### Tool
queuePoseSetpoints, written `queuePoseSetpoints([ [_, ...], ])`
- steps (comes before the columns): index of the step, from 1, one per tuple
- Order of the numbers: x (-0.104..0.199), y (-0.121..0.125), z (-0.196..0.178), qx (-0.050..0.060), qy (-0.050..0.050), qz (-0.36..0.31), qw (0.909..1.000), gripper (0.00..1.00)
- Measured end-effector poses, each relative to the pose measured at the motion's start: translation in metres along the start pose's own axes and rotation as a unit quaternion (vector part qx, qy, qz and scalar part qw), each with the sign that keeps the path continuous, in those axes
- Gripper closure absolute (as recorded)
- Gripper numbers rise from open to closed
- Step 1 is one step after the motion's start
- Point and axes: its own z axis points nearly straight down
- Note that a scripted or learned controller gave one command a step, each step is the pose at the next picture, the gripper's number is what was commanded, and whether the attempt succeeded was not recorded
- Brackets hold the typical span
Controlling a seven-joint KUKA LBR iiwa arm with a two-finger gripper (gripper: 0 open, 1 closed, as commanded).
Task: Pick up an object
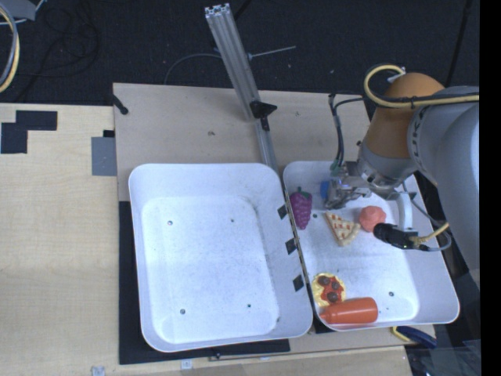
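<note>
My gripper [338,198] hangs low over the far part of the right bin [438,308], just above a tan pizza-slice wedge [342,228]. A small blue item [325,188] lies just left of the gripper. Right of the wedge sits a red-orange ball [373,215]. A purple grape bunch [300,207] lies by the bin's left wall. Near the front, a yellow piece with dark red spots [329,287] lies beside a red sausage [349,311]. Nothing shows between the fingers.
The left bin [156,180] lies beside the right one, black clips [290,245] joining their shared rim. A metal rail [239,61] slants up from behind the bins. A black cable [403,237] loops over the right bin near the ball.
</note>
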Motion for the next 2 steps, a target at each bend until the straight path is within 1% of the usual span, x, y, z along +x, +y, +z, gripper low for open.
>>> queuePoseSetpoints([
  [1, 0.006, 0.008, -0.049, -0.004, 0.000, -0.001, 1.0000, 1.00],
  [2, -0.001, 0.001, -0.099, -0.004, 0.000, -0.001, 1.0000, 1.00],
])
